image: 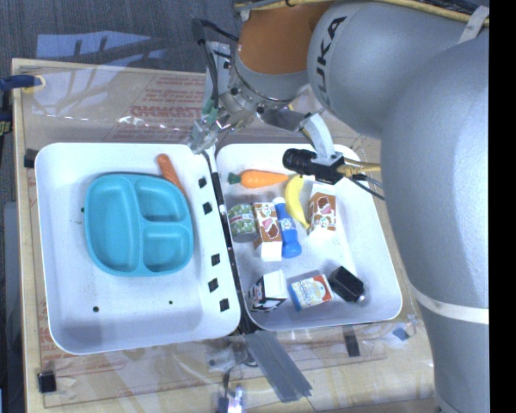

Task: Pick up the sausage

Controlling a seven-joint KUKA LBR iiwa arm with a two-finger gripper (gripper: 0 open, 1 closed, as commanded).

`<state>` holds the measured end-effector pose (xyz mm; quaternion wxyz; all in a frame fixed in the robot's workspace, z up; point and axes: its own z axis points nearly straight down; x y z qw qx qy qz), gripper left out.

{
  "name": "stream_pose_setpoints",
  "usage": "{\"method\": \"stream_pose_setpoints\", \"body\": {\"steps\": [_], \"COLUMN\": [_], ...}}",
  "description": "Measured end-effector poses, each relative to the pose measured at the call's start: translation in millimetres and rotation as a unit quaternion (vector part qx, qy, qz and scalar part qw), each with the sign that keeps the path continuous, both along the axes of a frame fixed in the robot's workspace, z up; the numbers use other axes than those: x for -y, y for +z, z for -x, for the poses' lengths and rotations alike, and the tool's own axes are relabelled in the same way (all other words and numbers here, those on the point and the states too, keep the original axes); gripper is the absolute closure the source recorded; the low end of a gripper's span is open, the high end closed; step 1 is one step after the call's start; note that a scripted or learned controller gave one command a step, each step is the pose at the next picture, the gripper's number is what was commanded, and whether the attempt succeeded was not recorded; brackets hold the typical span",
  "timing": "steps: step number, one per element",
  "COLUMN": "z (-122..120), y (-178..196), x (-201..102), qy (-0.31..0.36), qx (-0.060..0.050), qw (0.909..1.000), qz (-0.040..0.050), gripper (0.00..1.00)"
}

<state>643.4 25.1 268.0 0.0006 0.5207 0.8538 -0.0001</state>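
Note:
The sausage [168, 169] is a short orange-red stick lying in the left bin [60, 308], against the far right corner of the blue divided plate [139, 224]. My gripper [205, 136] hangs over the far rim where the two bins meet, a little up and to the right of the sausage and apart from it. I see nothing held in it. The grey arm with its orange band [279, 33] covers the upper right.
The right bin [378, 304] holds a carrot [264, 179], a banana [295, 200], a blue bottle [287, 232], several small cartons and a black block [347, 284]. A black cylinder [311, 164] on the wrist juts over the carrot.

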Motion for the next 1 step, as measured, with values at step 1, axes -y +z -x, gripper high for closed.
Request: {"method": "stream_pose_setpoints", "body": {"steps": [1], "z": [-12.9], "y": [-64.0], "x": [-63.6], "qy": [0.205], "qx": [-0.002], "qw": [0.9788], "qz": [0.0001], "gripper": [1.00]}}
